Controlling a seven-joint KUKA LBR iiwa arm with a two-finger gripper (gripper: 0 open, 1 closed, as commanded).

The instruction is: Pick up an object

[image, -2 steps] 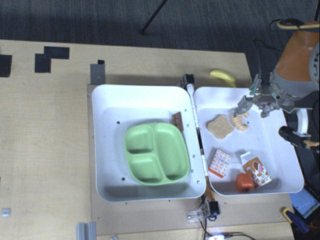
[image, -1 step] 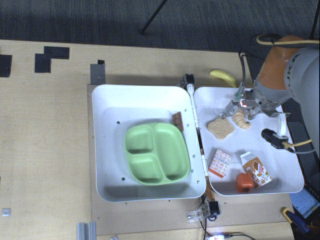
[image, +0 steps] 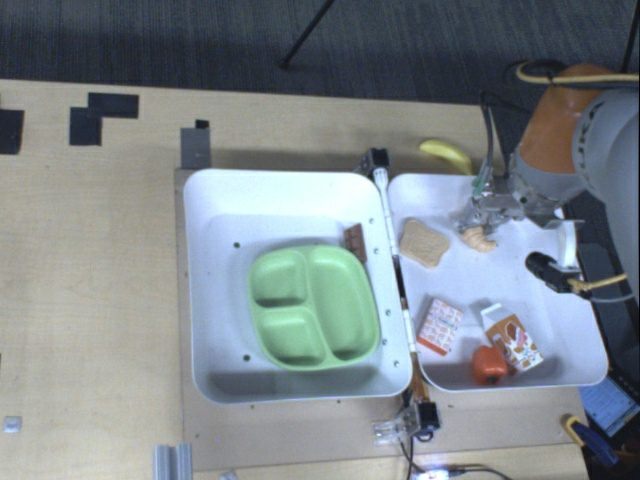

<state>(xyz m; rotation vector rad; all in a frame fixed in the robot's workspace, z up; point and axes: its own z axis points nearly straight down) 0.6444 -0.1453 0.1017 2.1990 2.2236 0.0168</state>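
Green divided plate (image: pixel 312 305) sits in the left bin (image: pixel 215 268), with a small brown piece (image: pixel 354 237) by its top corner. Over in the right bin (image: pixel 590 353), the gripper (image: pixel 487 211) hangs right above a small tan object (image: pixel 480 239) near the back, honestly can't tell its state. Nearby: a bread slice (image: pixel 424 243), a red-and-white box (image: pixel 439 327), a carton (image: pixel 513 340) and a red item (image: pixel 488 365) touching it.

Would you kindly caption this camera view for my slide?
KUKA gripper poised over a small tan item in the right bin; green tray fills the left.
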